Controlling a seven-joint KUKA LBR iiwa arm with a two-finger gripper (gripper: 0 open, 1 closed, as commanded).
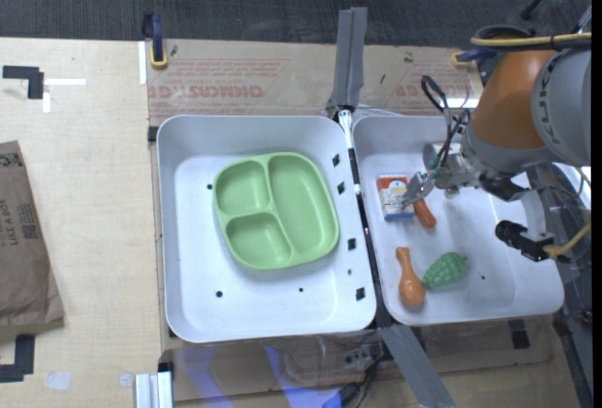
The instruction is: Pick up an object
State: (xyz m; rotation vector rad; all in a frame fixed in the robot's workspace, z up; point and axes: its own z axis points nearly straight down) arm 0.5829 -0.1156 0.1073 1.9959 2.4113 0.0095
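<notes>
Orange and small, the carrot lies in the right bin beneath our hand; we cannot tell its state. Touching the card box, the carrot may roll aside, or we lift both.

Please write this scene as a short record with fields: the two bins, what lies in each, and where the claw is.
left bin: holds a green divided plate with three compartments
right bin: holds a small box, an orange carrot-like piece, an orange drumstick-shaped toy and a green bumpy toy
claw: low over the right bin, at the box and the carrot-like piece
claw grip: cannot tell from this view
arm: reaches in from the right, orange band above the wrist
green toy and drumstick toy: side by side near the bin's front
</notes>
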